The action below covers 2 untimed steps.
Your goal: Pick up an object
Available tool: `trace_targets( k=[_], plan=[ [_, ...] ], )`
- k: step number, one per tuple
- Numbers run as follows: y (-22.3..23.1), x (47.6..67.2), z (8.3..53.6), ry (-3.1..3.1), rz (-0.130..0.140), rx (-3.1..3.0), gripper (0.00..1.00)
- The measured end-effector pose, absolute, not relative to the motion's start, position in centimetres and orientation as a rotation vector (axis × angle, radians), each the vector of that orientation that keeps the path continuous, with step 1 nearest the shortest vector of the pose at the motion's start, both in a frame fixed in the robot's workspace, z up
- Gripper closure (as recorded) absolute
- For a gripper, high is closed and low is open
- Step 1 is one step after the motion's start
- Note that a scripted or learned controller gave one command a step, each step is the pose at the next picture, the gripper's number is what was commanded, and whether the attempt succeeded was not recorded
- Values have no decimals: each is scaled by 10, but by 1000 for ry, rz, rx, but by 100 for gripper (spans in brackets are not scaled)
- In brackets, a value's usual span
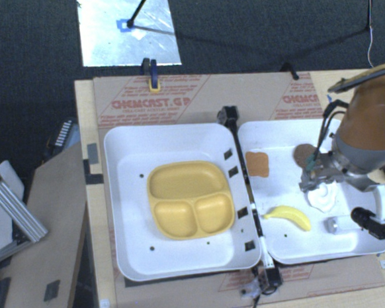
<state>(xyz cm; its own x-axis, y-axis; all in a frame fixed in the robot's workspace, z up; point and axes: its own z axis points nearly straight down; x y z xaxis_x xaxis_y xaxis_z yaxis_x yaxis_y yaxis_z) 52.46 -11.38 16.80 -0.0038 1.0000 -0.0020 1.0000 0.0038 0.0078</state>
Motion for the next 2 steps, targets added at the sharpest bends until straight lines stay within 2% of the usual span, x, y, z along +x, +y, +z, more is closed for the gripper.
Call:
trace_targets(
  k=[1, 2],
  plan=[
    [-111, 527, 232, 2221, 8, 2211, 100],
    [-107, 528, 276, 2223, 7, 2212, 100]
  ],
)
